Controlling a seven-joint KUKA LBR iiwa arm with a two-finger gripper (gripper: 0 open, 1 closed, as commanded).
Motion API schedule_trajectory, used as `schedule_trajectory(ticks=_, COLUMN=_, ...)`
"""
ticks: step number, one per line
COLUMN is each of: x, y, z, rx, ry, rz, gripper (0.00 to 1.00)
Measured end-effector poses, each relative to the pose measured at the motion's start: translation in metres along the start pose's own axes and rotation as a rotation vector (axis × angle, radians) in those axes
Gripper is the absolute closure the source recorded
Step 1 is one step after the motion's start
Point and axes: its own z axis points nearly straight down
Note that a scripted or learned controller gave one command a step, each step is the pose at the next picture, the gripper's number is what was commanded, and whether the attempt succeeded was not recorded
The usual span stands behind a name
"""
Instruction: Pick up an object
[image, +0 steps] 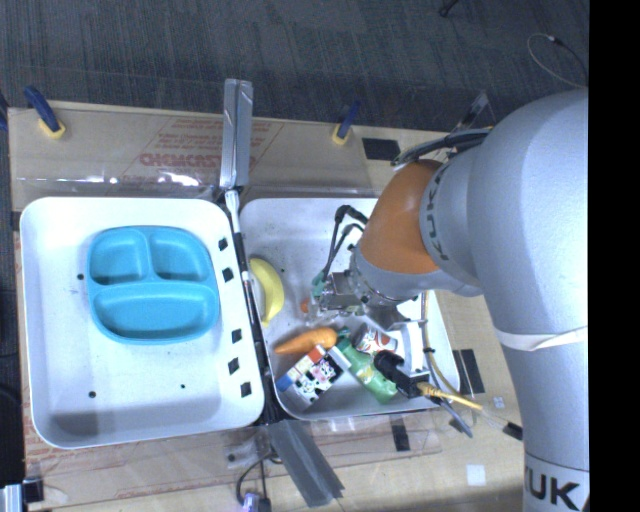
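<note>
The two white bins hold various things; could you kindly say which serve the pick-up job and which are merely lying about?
For the job:
- gripper
- yellow banana
- orange carrot
- green bottle
- white patterned box

Lying about:
- blue divided plastic tray
- blue clamps

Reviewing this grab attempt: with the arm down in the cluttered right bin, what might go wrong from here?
1. The carrot, the green bottle and the small printed box lie packed together just below the gripper, so a closing grasp may catch two things or slip off one.
2. The banana lies against the wall of the right bin, leaving little room on that side.
3. The bulky wrist hides the grasp area, so success will be hard to confirm.
</note>
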Motion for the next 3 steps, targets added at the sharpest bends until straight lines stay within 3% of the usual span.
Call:
schedule_trajectory(ticks=1, x=0.000, y=0.000, z=0.000, rx=0.000, ry=0.000, rz=0.000, gripper=0.00)
schedule_trajectory(ticks=2, x=-0.020, y=0.089, z=0.010, rx=-0.015, ry=0.001, rz=-0.077, gripper=0.00)
schedule_trajectory(ticks=3, x=-0.018, y=0.089, z=0.004, rx=-0.007, ry=0.001, rz=-0.086, gripper=1.00)
